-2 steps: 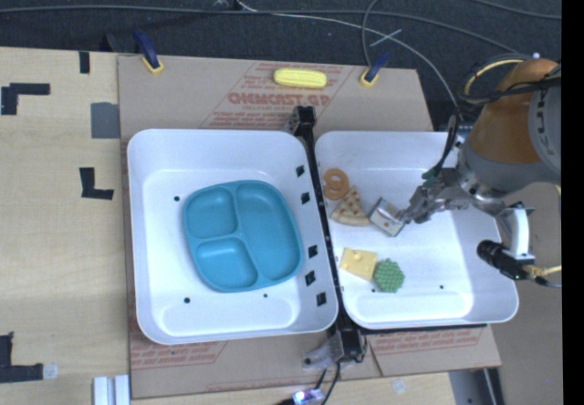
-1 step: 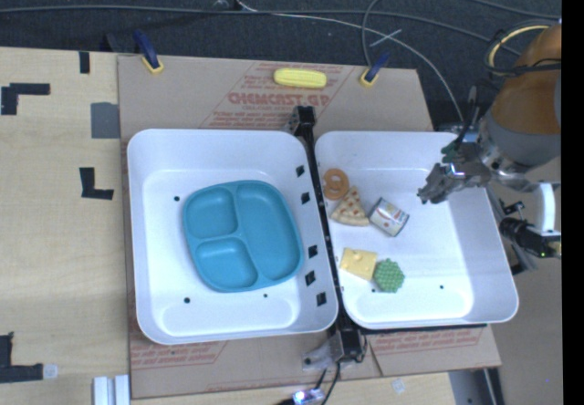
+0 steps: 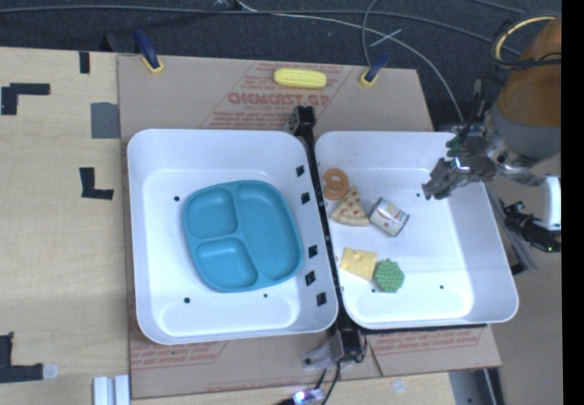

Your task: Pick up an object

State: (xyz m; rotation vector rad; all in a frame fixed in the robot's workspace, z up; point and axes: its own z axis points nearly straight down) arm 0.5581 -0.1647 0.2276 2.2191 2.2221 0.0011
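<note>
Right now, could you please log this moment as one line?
gripper: above right bin, holds nothing | nearest: can | blue tray: left bin

Arm (image 3: 527, 111): one, grey with an orange band above the wrist, entered from the right edge of the view, upper right quarter. Wrist was angled down and to the left. Gripper (image 3: 436, 189): dark, two-fingered, was carried at the arm's left end, tips pointed down-left; nothing was seen between the fingertips. Finger spacing could not be made out.
</note>
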